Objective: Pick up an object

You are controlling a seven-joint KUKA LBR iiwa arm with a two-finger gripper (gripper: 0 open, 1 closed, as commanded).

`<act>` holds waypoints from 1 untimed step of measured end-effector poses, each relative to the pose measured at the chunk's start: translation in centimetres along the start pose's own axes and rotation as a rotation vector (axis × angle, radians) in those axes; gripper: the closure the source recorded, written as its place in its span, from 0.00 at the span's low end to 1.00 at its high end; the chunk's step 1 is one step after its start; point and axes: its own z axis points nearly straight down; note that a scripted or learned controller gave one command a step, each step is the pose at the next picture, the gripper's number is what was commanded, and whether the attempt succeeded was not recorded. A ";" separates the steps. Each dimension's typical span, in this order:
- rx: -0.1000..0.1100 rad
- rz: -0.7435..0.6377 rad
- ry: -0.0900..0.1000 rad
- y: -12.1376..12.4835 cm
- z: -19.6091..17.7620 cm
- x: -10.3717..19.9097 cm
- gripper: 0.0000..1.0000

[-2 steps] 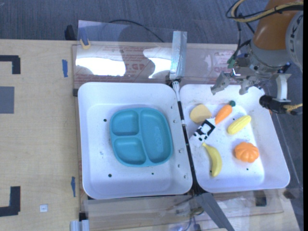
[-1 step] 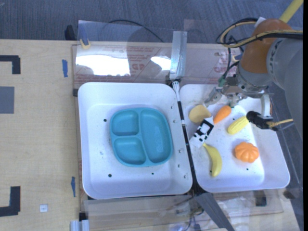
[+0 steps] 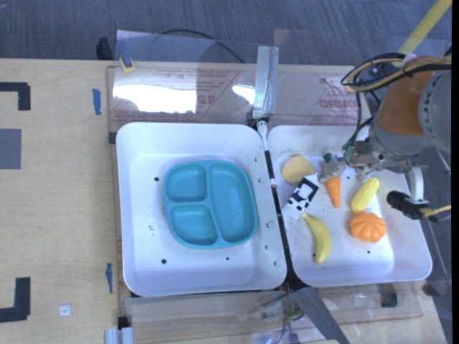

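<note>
Over the right bin (image 3: 412,267), the gripper (image 3: 337,165) hovers above the carrot (image 3: 333,190) (its grip state is unreadable here), so this looks like the approach, and next it needs a straight descent onto the carrot.

Place: a robot lab, not a home
Bench (image 3: 50,192): pale wood with black marks and blue tape bits
Bins (image 3: 136,149): two white ones, side by side
Arm (image 3: 423,106): grey and orange, with loose wires
Toys: pretend food like a banana (image 3: 319,239) and a blue plate (image 3: 210,203)
</note>
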 end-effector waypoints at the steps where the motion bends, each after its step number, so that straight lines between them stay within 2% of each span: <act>1: -0.003 0.001 0.001 0.2 -0.9 0.0 1.00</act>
